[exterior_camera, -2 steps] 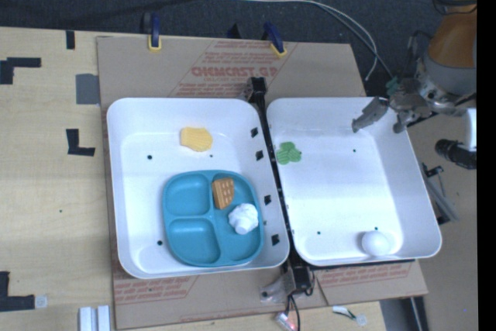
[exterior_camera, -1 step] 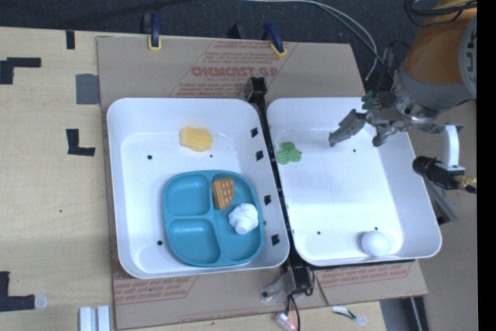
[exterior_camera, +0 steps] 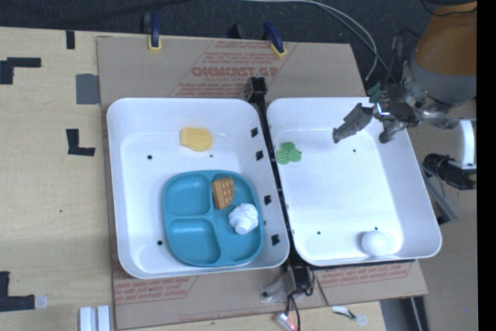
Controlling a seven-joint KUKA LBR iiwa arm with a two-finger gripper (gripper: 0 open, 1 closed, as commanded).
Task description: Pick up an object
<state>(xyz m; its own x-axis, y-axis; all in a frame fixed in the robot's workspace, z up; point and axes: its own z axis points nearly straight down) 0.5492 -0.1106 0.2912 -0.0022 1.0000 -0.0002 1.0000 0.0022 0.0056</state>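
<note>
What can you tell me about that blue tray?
The blue tray looks like smooth plastic with rounded corners and three compartments. It lies flat in the near part of the left bin. A brown waffle-like piece sits in its upper right compartment, and a white crumpled lump rests on the divider below.

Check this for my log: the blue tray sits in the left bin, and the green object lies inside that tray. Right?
Not quite. The blue tray sits in the left bin, but the green object lies in the right bin, as the camera view shows.
</note>
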